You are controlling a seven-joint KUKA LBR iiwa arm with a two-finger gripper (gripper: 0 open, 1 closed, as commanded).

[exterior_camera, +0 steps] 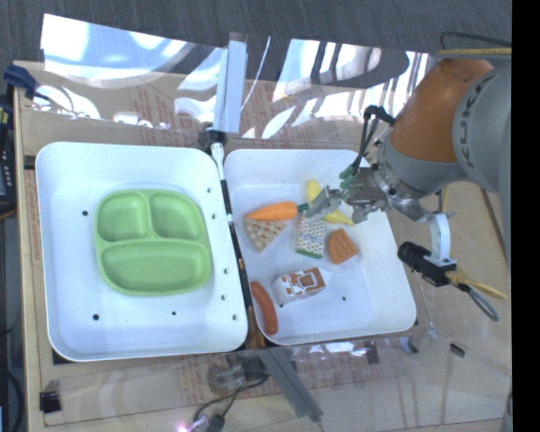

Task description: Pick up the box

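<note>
Box (301, 284) hasn't been picked up yet, it's just lying near the front of the right bin (387, 306), beside the sausage (265, 306). Left bin (54, 241) has the green tray (153, 241). The arm (450, 124) is in over the far side, pincer (335, 202) down by the carrot (272, 211) and the checkered pouch (311, 236). Can't tell if the pincer is clenched or released. So the whole grab is left to do.

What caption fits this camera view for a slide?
Gripper hovers over toy food in the right bin, short of the box; green tray sits in the left bin.
</note>
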